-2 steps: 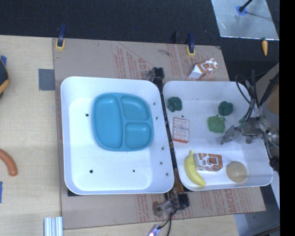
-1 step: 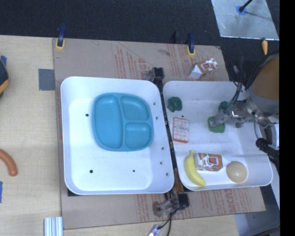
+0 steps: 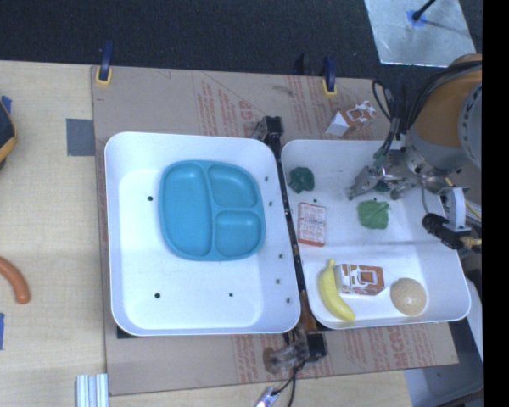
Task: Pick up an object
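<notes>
Right white bin (image 3: 441,253) holds all loose items. Flat green leaf-like piece (image 3: 374,214) lies just at 6 o'clock of the metal claw (image 3: 382,179), apart from it, long axis roughly 3-to-9. Yellow banana (image 3: 332,291) runs 12-to-5, curved, near bin's front wall. Claw state: cannot tell, nothing seen between its tips. Small red-white packet (image 3: 311,224) and orange-white carton (image 3: 359,279) carry print, unreadable. Blue divided plate (image 3: 212,209) sits in left white bin (image 3: 136,295). Tabletop (image 3: 42,227) carries an orange sausage (image 3: 10,278).

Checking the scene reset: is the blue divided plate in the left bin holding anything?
Empty. The blue plate lies flat in the left bin, and all three of its compartments show bare blue.
</notes>
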